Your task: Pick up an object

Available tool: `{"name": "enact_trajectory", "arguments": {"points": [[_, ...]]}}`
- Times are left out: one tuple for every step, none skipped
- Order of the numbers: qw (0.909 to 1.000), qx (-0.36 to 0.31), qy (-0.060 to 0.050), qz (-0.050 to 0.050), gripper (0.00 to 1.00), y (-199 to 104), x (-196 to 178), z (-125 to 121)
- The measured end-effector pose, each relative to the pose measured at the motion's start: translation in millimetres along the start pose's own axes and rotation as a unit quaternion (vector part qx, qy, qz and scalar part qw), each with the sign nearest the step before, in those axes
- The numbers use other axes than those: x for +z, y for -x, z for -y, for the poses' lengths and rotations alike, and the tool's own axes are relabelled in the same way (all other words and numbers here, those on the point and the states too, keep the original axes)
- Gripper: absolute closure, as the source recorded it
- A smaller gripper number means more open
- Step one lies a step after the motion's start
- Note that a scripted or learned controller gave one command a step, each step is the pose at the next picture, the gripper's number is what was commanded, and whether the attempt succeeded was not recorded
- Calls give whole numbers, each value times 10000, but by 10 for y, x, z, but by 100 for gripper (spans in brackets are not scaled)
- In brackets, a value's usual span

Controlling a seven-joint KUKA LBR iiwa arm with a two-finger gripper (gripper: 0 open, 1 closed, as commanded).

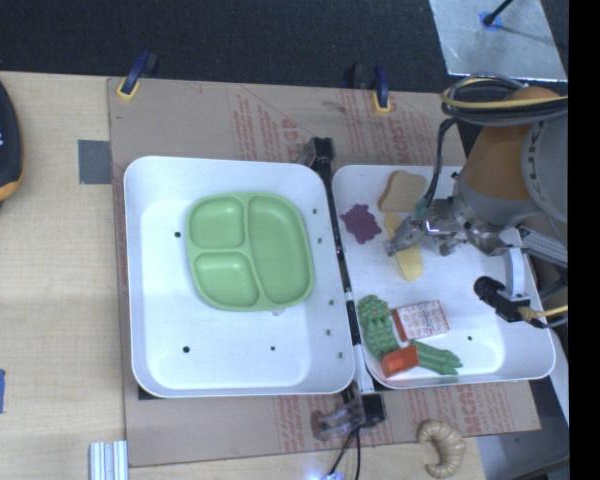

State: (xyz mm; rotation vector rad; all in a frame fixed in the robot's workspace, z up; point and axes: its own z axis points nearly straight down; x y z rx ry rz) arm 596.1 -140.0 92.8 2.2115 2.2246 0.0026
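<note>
1. A green divided plate is seen in the left bin.
2. In the right bin, a purple piece, bread slice, yellow piece, green vegetables and a red-white packet are crowded.
3. The gripper is seen over the yellow piece; its grip cannot be told.

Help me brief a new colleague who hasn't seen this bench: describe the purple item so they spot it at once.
Look at the right-hand white bin, the one beside the bin holding the green divided plate. Near that bin's upper left corner lies the small purple piece, left of the tan bread slice. It is the sole purple thing there, dark and lumpy-edged.
</note>
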Motion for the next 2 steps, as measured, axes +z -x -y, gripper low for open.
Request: {"name": "enact_trajectory", "arguments": {"points": [[10000,0,-41,-11,100,-2,-99,35],[10000,-26,31,-16,100,-611,-1060,-478]]}}
